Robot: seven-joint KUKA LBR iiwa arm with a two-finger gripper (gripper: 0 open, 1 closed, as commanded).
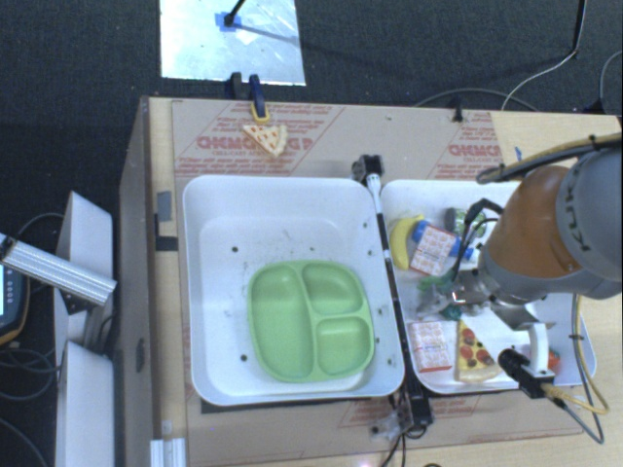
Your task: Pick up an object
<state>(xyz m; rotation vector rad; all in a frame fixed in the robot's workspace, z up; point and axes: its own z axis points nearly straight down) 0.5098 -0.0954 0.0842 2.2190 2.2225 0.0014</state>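
The right bin (393,198) holds several small items. A yellow piece (405,233) and a blue piece (425,232) lie at its far left, next to a white packet with red print (433,251). A second printed packet (429,345) and a toy pizza slice (474,351) lie at the near edge. My gripper (450,296) is low in the bin's middle, over a small green and dark item (429,286) just left of it. The arm's orange band (533,230) and grey wrist hide the bin's right half.
The left bin (224,202) bears a green divided plate (311,319). Another toy pizza slice (265,138) lies on the cardboard bench behind the bins. A black rail (382,232) runs between the bins. Cables hang at the right.
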